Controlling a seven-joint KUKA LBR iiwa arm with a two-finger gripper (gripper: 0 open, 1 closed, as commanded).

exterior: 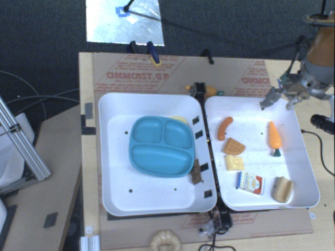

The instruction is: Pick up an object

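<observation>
Pincer (279, 101): mine, fingers spread wide, gripping nothing, over the right bin's far rim.
Right bin (303, 135): sausage (224, 127), carrot (274, 136), waffle piece (234, 147), cheese block (234, 163), small printed carton (249, 183), bread piece (282, 189); all lie apart from my pincer.
Left bin (118, 135): blue divided plate (162, 145).

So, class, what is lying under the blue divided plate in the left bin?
A pale yellow edge peeks out beyond the blue plate's far rim in the left bin. The plate covers the rest, so the item cannot be identified.
</observation>
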